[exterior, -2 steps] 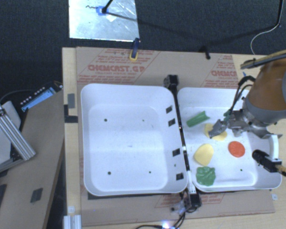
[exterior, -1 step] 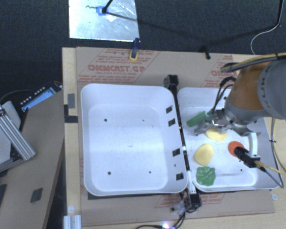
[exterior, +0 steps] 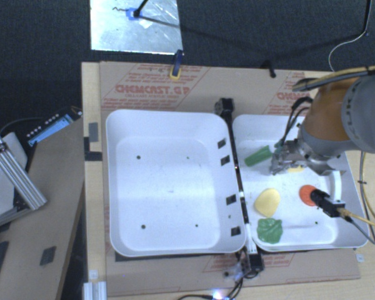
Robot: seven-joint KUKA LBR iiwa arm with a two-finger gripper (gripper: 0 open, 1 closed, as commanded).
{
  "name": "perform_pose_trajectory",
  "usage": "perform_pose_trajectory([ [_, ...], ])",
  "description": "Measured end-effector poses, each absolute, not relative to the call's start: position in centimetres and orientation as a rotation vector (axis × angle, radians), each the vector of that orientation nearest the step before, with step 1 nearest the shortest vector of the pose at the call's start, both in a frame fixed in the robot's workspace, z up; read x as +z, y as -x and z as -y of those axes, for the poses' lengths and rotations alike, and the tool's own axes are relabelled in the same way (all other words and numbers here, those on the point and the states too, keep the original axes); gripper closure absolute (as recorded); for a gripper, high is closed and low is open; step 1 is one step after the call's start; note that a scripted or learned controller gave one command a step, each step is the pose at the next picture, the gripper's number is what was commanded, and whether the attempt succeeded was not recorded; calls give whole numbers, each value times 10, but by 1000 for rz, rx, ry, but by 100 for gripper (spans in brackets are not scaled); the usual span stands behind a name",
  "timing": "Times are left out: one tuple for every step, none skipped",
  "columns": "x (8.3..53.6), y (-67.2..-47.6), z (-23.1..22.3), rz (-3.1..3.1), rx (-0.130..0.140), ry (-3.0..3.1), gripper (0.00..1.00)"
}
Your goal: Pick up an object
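I'm over the right bin [exterior: 347, 227], reaching in from the right, orange band above my wrist. My gripper [exterior: 281, 161] sits low in the bin's upper half, near the middle, just beside the green cylinder [exterior: 258, 155]. That cylinder lies tilted toward the bin's upper-left corner, close to the divider between the 2 bins. Whether I'm touching it: can't tell. Jaws: can't tell whether they're apart or together from this angle, my own wrist hardware blocks them. Nothing visibly between them.

Other objects in the right bin: yellow lump [exterior: 267, 201] near the left wall at mid-height; green frilly piece [exterior: 270, 230] at the lower-left corner, just below the yellow one; orange disc [exterior: 308, 195] right of the yellow lump, partly under my black fitting. A small yellow bit peeks out beside my wrist, too hidden to identify.

Left bin [exterior: 122, 167] sits alongside, walls touching at the divider.
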State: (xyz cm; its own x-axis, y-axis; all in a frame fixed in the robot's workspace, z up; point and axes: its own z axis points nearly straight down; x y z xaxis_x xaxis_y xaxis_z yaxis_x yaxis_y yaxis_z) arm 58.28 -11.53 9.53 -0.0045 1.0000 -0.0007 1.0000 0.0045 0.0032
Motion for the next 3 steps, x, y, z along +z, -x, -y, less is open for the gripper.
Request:
perform_pose_trajectory([
  [304, -621, 103, -2216, 21, -2200, 100],
  [419, -639, 75, -2221, 18, -2202, 100],
  [458, -670, 62, -2223, 9, -2209, 100],
])
